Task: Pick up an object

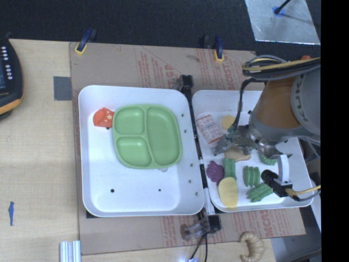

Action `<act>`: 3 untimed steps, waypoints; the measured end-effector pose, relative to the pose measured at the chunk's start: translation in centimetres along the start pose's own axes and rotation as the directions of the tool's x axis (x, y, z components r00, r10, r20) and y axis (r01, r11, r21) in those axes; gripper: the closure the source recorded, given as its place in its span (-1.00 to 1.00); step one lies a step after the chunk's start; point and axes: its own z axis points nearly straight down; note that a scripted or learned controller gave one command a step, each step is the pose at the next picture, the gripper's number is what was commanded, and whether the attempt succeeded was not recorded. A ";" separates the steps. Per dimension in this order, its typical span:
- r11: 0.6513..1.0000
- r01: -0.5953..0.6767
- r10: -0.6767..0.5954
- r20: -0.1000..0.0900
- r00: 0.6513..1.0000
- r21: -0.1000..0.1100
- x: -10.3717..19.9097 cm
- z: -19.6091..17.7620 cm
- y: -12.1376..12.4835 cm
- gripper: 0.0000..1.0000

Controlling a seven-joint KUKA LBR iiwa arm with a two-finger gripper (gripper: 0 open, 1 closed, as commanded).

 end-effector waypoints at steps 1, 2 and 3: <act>1.000 0.000 0.000 -0.003 1.000 -0.001 -3.5 1.3 5.5 -1.00; 1.000 -0.001 0.001 -0.008 1.000 0.012 0.3 1.3 -2.2 -1.00; 1.000 0.000 0.000 -0.003 1.000 0.005 0.0 0.2 -1.8 1.00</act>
